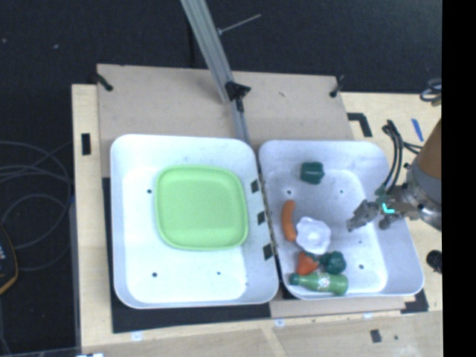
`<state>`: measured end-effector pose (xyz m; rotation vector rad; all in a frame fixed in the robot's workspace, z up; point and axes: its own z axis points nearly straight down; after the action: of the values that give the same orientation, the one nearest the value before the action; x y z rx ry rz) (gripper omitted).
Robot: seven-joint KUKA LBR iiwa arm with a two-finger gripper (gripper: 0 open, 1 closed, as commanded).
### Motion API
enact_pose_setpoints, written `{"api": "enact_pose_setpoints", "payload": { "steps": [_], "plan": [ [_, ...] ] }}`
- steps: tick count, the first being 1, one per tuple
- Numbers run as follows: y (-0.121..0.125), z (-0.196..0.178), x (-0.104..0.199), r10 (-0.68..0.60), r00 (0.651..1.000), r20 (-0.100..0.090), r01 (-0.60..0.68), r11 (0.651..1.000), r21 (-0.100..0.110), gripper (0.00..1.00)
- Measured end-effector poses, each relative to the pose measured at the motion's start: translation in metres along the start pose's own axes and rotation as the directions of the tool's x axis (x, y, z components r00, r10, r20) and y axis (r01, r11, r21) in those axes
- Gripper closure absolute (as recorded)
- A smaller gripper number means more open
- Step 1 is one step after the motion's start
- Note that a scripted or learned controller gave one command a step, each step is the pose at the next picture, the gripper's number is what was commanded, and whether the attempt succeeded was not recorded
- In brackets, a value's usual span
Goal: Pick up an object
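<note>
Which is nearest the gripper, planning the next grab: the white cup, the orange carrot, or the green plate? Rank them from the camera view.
From the gripper:
1. White cup, middle of the right bin.
2. Orange carrot, by that bin's left wall.
3. Green plate, in the left bin.

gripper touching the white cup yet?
Apart. In the camera view the gripper sits right of the white cup, with bare floor of the right bin plainly showing between them.
</note>
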<state>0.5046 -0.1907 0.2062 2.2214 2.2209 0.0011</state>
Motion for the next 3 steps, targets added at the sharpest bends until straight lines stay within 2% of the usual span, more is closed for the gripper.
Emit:
{"api": "enact_pose_setpoints", "payload": {
  "steps": [1,3],
  "plan": [
    [0.000,0.000,0.000,0.000,1.000,0.000,0.000,1.000,0.000,0.00],
    [0.003,0.104,0.008,0.001,1.000,0.000,-0.001,1.000,0.003,0.00]
  ]
}}
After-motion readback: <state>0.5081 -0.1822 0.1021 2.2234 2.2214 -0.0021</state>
